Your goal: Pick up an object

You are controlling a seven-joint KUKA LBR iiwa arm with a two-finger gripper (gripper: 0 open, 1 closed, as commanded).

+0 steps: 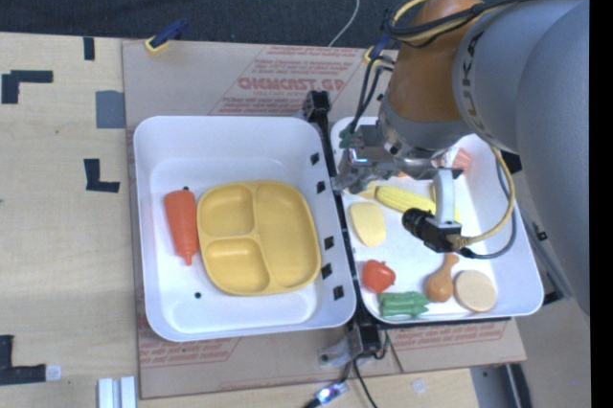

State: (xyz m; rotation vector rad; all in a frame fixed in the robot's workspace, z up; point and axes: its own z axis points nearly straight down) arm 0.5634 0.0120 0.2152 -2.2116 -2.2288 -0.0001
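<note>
My gripper (357, 170) hangs low over the far left part of the right bin (517, 301), close to the wall between the bins. Just to its right lies a yellow corn cob (402, 197), and a pale yellow oval piece (368, 224) lies directly in front of it. The same bin holds a red pepper (378, 276), a green pod (402, 304), a brown drumstick (442, 280), a round tan slice (475, 291) and a yellow stick (445, 193). A pink piece (462, 157) peeks out beside the wrist. Nothing is visibly between the fingers.
The left bin (153, 147) holds a yellow divided plate (257, 236) and an orange carrot (180, 224) at its left. The grey arm with its orange band (431, 61) covers the right bin's far side. Cables (436, 234) loop over the bin.
</note>
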